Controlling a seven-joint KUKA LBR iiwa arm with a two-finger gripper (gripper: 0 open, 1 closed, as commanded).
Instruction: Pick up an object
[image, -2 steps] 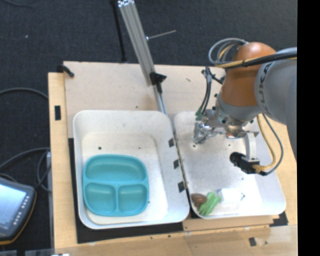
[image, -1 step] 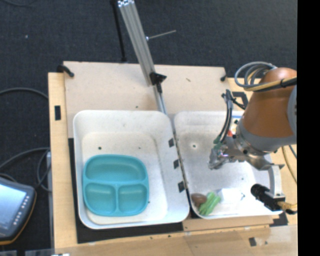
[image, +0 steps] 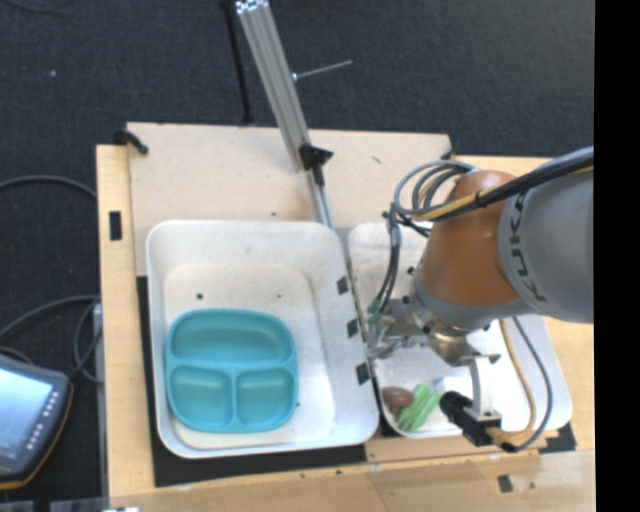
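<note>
Camera view from my station: arm (image: 500, 250) reaches in from right, low over right bin (image: 555, 395). Claw (image: 452, 352) mostly hidden under wrist; I cannot tell its state. Green object (image: 422, 408) and brown object (image: 398, 398) touching, near-left corner of right bin. Left bin (image: 240, 240) holds teal divided tray (image: 232, 370), near-left.

Readable only in part: large black letters "KU" running down the grey arm (image: 545, 240), near the orange band (image: 465, 250). No other legible words or numbers.
</note>
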